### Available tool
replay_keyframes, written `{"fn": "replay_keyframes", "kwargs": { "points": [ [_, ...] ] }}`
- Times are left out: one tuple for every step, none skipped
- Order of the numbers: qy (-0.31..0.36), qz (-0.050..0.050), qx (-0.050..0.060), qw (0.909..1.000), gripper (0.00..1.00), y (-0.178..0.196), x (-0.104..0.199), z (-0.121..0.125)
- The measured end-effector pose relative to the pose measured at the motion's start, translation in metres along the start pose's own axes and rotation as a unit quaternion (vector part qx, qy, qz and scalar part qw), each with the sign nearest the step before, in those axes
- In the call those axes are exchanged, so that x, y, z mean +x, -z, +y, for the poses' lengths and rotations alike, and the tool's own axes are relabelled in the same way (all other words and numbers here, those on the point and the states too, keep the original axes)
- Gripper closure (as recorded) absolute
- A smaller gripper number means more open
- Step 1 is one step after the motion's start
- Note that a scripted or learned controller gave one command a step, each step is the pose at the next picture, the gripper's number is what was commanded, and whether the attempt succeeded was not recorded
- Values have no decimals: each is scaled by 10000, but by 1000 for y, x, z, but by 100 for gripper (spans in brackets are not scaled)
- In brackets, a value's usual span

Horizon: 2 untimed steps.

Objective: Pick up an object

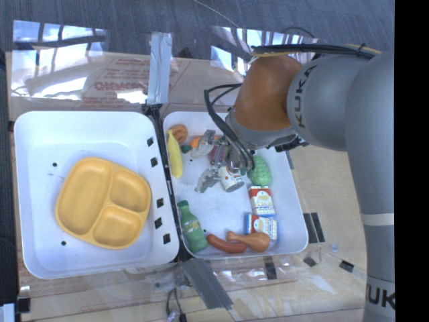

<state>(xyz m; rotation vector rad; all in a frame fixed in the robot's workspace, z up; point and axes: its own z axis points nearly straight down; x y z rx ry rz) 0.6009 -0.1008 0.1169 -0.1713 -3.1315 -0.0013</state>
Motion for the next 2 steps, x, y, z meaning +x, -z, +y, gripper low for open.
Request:
{"fn": "replay_keyframes", "kwargs": {
  "points": [
    [66,-22,6,10000,0,9,13,-31],
    [-361,-19,-2,9993,0,-25,-4,5]
  ]
}}
